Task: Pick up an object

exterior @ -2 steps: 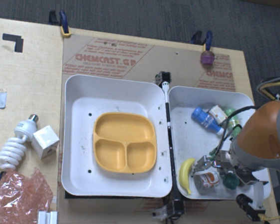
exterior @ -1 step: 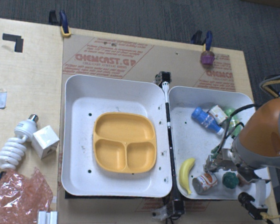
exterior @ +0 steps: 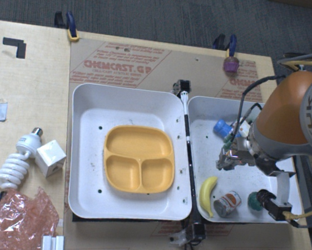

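A: Nearest us, the banana (exterior: 208,195) lay at the front of the right bin (exterior: 202,113), a small can (exterior: 227,204) just right of the banana, a dark green thing (exterior: 256,200) further right.

B: And the pincer (exterior: 227,159)?

A: It hung just beyond the banana, over bare bin floor. Nothing showed between its fingers; how wide they stood, I couldn't tell.

B: The risk, then?

A: Closing there would likely have caught air. Dropping toward the banana, a finger might have struck the can crowding it.

B: Further back?

A: A blue object (exterior: 222,128) beyond the banana, tucked against the arm's wrist, awkward to reach. Left of the banana, the yellow tray (exterior: 139,159) filled the other bin (exterior: 81,141).
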### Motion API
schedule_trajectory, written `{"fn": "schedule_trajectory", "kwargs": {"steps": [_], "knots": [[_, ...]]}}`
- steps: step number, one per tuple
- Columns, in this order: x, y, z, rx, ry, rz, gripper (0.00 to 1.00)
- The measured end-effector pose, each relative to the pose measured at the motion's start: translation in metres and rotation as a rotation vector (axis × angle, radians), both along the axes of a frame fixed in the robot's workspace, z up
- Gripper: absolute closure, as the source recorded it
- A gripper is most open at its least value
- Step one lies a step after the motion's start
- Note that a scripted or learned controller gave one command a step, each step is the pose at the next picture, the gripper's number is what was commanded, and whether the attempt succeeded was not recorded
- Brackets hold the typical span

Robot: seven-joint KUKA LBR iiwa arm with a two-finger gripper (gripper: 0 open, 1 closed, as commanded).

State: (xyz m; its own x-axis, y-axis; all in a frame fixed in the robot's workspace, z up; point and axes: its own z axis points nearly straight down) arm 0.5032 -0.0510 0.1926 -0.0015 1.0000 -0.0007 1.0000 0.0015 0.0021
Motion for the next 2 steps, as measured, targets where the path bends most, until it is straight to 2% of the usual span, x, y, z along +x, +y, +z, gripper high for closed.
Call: {"fn": "schedule_trajectory", "kwargs": {"steps": [1, 2], "knots": [[0.000, 0.000, 0.000, 0.000, 0.000, 0.000, 0.00], [0.009, -0.043, -0.100, 0.001, 0.003, -0.004, 0.00]]}}
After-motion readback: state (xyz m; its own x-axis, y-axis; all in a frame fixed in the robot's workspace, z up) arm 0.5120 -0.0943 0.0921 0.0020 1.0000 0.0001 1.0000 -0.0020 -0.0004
